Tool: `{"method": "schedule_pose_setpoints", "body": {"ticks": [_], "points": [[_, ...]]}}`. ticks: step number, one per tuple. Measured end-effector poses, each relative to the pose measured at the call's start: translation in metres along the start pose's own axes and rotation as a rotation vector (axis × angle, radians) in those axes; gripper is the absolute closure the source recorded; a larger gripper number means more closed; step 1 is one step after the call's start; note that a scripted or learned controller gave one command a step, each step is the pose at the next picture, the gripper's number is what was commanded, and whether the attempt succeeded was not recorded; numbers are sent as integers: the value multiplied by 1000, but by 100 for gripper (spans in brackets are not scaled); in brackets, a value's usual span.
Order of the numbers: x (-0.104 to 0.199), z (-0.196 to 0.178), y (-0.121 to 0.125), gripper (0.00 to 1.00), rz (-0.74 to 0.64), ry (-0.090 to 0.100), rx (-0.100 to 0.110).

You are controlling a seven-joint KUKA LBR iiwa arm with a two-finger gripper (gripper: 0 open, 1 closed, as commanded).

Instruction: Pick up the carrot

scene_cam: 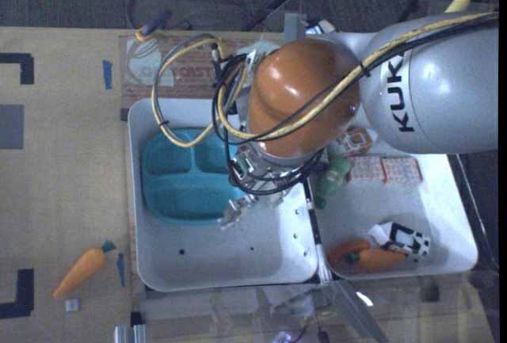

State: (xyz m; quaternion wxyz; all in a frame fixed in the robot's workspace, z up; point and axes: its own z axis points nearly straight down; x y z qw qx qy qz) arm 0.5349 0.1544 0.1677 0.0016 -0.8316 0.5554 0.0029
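Note:
A carrot (379,259) with a green top lies near the front of the right bin (455,199), beside a reddish-orange item (347,250). A second carrot (79,272) lies on the bench outside the bins, at the front left. My gripper (235,212) hangs below the orange wrist band over the left bin (230,258), at the front right edge of a blue divided tray (182,179). It is well away from both carrots and I see nothing in it.
A black-and-white item (408,239) sits in the right bin behind the carrot. A green item (333,179) and red-and-white packets (388,169) lie further back. The arm's bulk and yellow cables (190,96) hide the bins' back middle. The divider wall (313,230) separates the bins.

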Motion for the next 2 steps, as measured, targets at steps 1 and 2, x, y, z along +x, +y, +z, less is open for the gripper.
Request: {"method": "schedule_pose_setpoints", "body": {"ticks": [1, 2], "points": [[72, -75, -31, 0, -27, 1, 1], [71, -82, -32, 100, -21, -7, 0]]}}
